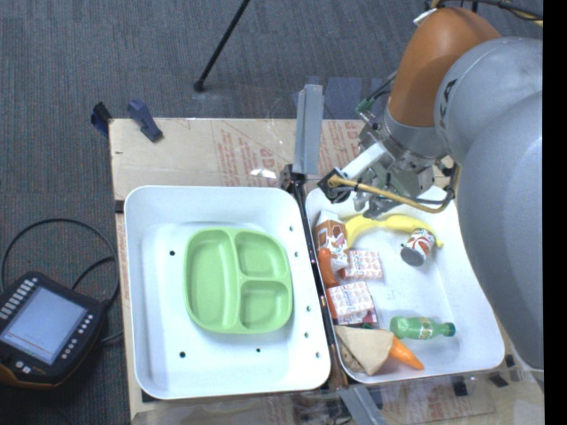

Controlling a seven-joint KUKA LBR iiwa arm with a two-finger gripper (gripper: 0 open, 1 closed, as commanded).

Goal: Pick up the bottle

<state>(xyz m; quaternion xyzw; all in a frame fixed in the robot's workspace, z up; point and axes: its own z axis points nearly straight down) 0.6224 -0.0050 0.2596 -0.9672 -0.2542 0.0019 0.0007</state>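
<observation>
The bottle point(423, 328) is small, green and clear with a white cap. It lies on its side near the front of the right bin point(469, 299). My gripper point(376, 200) hangs over the far end of that bin, just above a yellow banana point(383, 226). It is well away from the bottle, which lies free nearer the camera. The grey arm and its orange band rise to the upper right.
The right bin also holds a small can point(418, 246), two red-and-white cartons point(351, 301), an orange carrot point(405, 354) and a tan wedge point(365, 349) beside the bottle. In the left bin point(151, 237) sits a green divided plate point(237, 280). A pendant point(44, 326) lies at left.
</observation>
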